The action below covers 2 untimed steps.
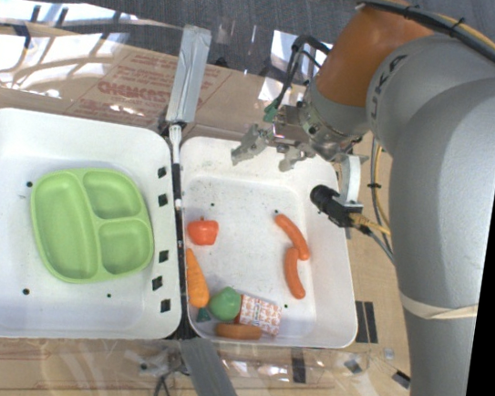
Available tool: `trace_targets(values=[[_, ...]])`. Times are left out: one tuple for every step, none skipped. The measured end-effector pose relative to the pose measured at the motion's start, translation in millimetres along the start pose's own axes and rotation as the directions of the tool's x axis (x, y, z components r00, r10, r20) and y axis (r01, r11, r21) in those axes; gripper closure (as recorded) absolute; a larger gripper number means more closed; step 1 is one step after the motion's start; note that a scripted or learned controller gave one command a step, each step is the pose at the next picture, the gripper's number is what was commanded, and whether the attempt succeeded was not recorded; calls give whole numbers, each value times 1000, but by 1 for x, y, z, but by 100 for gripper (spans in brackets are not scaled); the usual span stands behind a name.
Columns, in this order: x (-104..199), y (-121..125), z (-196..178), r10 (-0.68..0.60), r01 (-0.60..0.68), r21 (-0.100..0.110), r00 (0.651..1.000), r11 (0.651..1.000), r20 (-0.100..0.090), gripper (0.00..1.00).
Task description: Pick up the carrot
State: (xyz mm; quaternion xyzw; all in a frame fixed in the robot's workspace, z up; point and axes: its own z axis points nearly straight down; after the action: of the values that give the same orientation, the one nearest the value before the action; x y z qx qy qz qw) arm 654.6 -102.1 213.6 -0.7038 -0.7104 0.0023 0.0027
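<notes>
Well — carrot (197,279) orange, tapered, lying along right bin's (344,290) left wall; jaws apart (nothing between).

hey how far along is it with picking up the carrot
Nothing looks done yet: the carrot lies against the left wall of the right bin, beside the green ball. In hand: the gripper is open and holds nothing, poised over that bin's far edge, well away from the carrot. Left to do: move across to the carrot, come down, close on it and lift.
</notes>
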Motion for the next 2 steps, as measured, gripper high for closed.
trace_targets(values=[[36, 3, 24, -108, 108, 0, 994, 994, 0, 0], [66, -80, 25, -71, 71, 0, 997, 997, 1, 0]])
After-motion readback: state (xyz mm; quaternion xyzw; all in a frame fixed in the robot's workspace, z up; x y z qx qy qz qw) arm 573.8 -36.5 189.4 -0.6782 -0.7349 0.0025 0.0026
